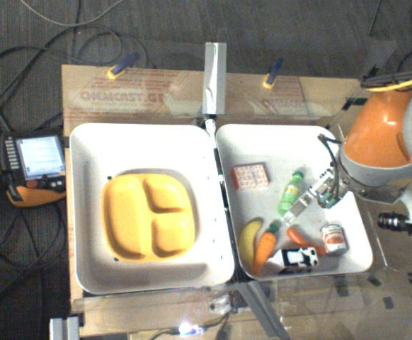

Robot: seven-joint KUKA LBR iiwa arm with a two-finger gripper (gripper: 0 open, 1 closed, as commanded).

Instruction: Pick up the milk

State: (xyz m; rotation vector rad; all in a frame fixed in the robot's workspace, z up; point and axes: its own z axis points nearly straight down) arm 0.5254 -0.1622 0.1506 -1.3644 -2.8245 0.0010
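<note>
While the gripper hovers over the right bin near the green bottle, I cannot tell its fingers' state; the approach is in hand. The black-and-white milk carton lies nearer, beside the carrot, so the arm must shift there.

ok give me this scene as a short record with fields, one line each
left bin: white, holds a yellow divided tray
right bin: white, holds the small items
milk: black and white carton, lying near the front edge, untouched
next to milk: carrot, banana, red-topped can
other items: green bottle, pink box
pincer: over the right bin beside the green bottle, apart from the milk
task state: milk not yet picked up
</note>
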